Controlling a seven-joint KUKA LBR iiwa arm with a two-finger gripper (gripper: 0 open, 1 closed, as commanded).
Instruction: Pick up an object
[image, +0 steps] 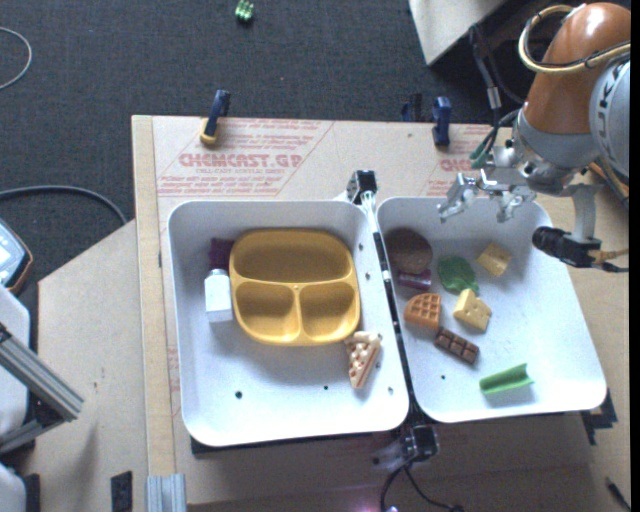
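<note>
A: Which colours are below the claw?
B: A green leaf, pale yellow cheese, a brown grid waffle.
A: And far to its left?
B: A mustard-yellow tray, a white bottle.

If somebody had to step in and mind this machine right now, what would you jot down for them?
Gripper: fingers spread open, nothing between them, hovering over the back edge of the right bin.
Right bin holds: a brown round piece, green leafy piece, two yellow cheese-like wedges, a waffle, a chocolate bar, a green pod-like piece.
Left bin: yellow divided tray, small white bottle, pie slice.
Done: nothing picked up yet.
Left: descend, close on one object, lift it.
</note>
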